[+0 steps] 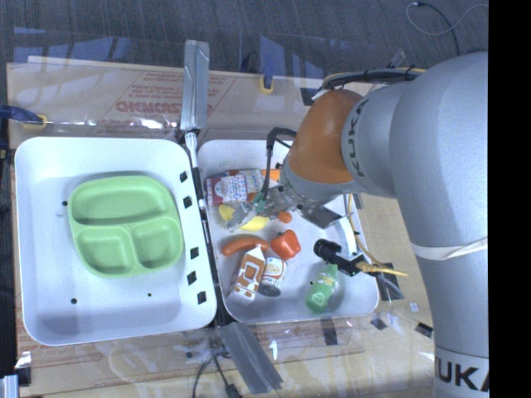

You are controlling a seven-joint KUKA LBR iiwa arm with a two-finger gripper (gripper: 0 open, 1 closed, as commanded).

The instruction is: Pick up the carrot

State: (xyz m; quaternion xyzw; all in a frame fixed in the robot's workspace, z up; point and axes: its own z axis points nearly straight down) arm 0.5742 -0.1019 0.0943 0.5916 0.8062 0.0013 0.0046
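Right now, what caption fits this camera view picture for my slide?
The arm's tool dips into the right bin of toy food, beside a green tray in the left bin.

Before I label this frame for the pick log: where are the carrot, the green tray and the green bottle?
carrot (241, 245), camera view, mid-body.
green tray (124, 196), camera view, upper compartment.
green bottle (320, 294), camera view, its body.

"KUKA" in grey capitals, reading vertically, on arm (415, 139) beside orange band (325, 139). "KUK", cut by frame edge, at lower arm base (461, 376). Red mirrored print on cardboard sheet (149, 89) behind bins, not legible. Printed packet (235, 187) and small carton (248, 275) in right bin (365, 305): label text too small to read.
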